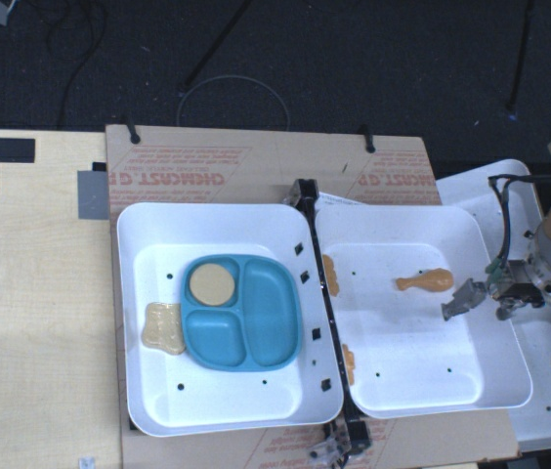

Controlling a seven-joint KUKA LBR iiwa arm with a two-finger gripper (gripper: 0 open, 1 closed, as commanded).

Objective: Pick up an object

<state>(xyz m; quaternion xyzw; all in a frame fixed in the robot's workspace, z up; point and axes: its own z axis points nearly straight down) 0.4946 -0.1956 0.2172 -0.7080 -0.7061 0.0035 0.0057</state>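
The claw (471, 299) hangs over the right side of the right bin (407, 399). It looks a little open, with nothing in it. The toy chicken leg (427, 281) lies just to its left, not touching. If the claw drops too far right, it could miss the leg or bump it away.

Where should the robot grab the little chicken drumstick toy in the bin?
Probably around the thin handle end of the drumstick, coming straight down. It lies flat, fat end toward the gripper, with bare floor of the right bin on both sides for fingers.
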